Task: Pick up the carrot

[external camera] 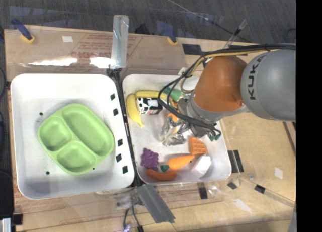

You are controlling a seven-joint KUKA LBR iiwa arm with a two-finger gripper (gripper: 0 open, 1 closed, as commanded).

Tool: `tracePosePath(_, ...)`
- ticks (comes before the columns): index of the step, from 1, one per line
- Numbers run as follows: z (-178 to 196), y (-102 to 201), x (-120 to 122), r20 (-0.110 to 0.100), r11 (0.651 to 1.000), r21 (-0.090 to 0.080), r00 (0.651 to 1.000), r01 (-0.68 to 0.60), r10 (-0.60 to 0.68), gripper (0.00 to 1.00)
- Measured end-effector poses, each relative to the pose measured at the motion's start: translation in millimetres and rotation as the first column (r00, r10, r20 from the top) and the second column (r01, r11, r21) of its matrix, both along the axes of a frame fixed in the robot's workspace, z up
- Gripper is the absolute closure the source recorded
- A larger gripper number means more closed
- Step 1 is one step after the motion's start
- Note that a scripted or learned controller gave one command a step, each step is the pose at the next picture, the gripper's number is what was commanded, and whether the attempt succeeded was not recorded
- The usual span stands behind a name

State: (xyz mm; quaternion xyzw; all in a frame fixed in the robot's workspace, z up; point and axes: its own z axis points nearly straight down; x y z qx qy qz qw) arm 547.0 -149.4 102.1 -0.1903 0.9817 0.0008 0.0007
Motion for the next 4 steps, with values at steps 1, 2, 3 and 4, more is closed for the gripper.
tracePosePath(1, 8.5, -17.6, -21.1, -0.003, 0.994, -0.001, 0.994, 0.110, -0.110, 1.00)
tracePosePath(2, 174.2, -13.5, -21.0, 0.014, 0.998, -0.008, 0.998, -0.067, 0.067, 1.00)
tracePosePath(3, 123.2, 43.9, -50.7, -0.003, 0.957, -0.001, 0.957, 0.291, -0.291, 1.00)
tracePosePath(4, 5.1, -11.9, -55.1, -0.004, 0.993, -0.001, 0.993, 0.119, -0.119, 1.00)
